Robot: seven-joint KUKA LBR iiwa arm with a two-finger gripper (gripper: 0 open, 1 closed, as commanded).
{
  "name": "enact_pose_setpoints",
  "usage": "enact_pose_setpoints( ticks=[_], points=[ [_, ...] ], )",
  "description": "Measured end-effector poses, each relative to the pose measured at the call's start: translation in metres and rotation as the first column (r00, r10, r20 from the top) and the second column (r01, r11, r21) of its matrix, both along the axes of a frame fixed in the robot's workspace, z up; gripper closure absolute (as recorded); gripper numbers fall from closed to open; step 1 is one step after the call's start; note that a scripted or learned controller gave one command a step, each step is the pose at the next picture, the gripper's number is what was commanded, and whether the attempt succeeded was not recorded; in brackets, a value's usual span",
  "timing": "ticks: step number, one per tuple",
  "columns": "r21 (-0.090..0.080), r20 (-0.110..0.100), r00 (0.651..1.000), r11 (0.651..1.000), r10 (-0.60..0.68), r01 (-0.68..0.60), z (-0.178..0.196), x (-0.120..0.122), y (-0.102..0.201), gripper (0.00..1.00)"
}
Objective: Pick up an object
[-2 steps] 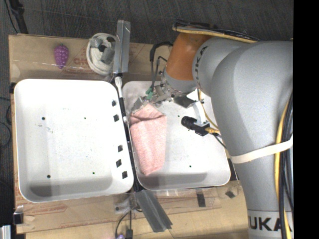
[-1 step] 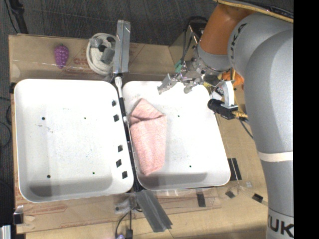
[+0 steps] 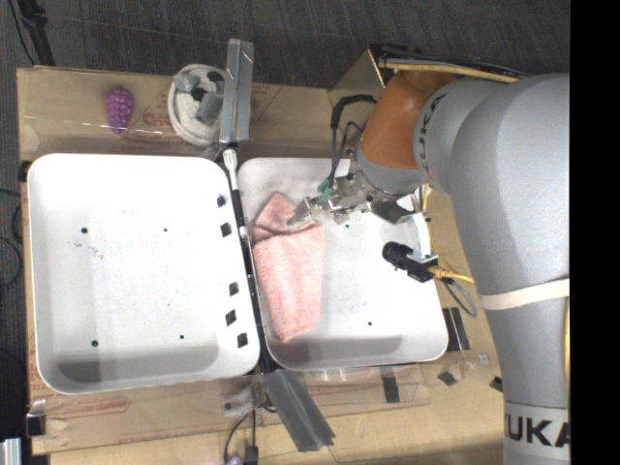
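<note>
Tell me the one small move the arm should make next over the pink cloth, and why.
Probably a short straight descent onto the pink cloth. The gripper sits at the cloth's upper right corner in the right bin, where the fabric is bunched up, and nothing shows between its tips. That raised fold looks like the easiest spot to pinch.

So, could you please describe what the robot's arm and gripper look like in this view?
The arm is bulky, rounded and light grey, with an orange band above the wrist. Black "KUKA" lettering marks its lower link, and a pale stripe rings the housing. Thin black cables loop beside the wrist. The small metallic gripper carries greenish parts.
</note>
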State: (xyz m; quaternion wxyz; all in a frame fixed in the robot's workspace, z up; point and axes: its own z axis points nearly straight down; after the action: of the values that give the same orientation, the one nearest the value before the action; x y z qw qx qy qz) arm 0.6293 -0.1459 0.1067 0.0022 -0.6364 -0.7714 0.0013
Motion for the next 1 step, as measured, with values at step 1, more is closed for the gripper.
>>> enact_pose_setpoints(
  ticks=[1],
  points=[
    [0.0, 0.001, 0.995, 0.995, 0.102, -0.102, -0.0157, -0.0203, 0.0431, 0.0]
  ],
)
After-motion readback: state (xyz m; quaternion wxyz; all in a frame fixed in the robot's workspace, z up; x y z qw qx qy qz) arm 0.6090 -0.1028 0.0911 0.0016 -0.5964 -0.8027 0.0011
